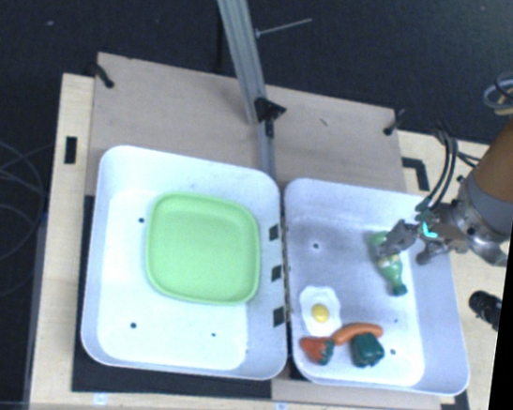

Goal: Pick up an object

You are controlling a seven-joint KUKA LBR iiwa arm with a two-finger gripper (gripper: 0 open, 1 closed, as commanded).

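My gripper [415,242] hangs over the upper right part of the right bin [350,213], and its two fingers stand apart, open. A green toy vegetable [394,262] lies on the bin floor just left of and below the fingertips; nothing shows between the fingers. Near the bin's front edge lie a fried-egg toy [320,311], an orange carrot-like piece [356,333], a red piece [316,350] and a dark green piece [367,351].
The left bin [112,255] holds a light green square plate [203,248]. A grey pole [246,46] slants down from the top to the gap between the bins. Cables [446,169] run along the arm at the right.
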